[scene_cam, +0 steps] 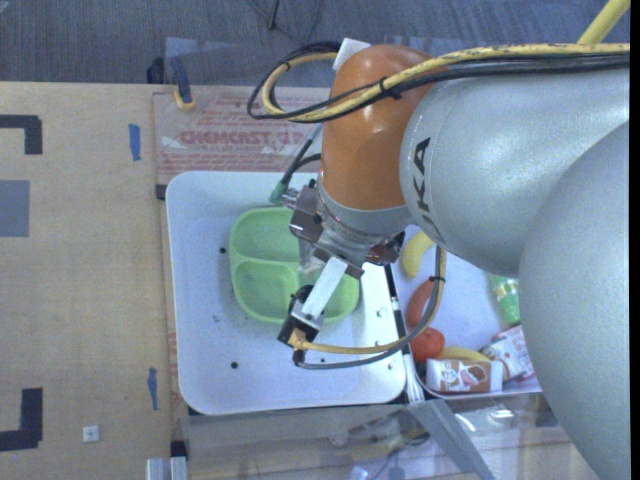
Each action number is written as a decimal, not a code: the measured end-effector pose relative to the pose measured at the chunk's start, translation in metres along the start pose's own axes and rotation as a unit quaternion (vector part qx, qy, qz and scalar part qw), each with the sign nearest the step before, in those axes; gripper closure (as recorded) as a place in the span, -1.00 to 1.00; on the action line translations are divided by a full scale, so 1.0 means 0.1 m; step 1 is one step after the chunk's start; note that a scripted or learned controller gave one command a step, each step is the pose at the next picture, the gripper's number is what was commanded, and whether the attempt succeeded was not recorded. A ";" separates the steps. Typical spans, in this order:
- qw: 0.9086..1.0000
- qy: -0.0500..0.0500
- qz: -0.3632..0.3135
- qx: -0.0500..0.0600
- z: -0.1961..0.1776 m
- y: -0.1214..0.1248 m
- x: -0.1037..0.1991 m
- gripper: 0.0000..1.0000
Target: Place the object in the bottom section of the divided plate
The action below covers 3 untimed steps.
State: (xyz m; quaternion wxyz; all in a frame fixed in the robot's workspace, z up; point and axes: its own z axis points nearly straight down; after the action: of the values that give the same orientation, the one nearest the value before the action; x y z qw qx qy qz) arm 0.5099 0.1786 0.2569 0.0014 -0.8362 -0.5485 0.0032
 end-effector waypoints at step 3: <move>1.000 0.000 0.006 -0.001 0.55 0.60 -0.07 1.00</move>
State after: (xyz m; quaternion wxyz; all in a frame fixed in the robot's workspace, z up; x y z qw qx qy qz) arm 0.5622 0.1480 0.2019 0.0006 -0.8393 -0.5436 0.0023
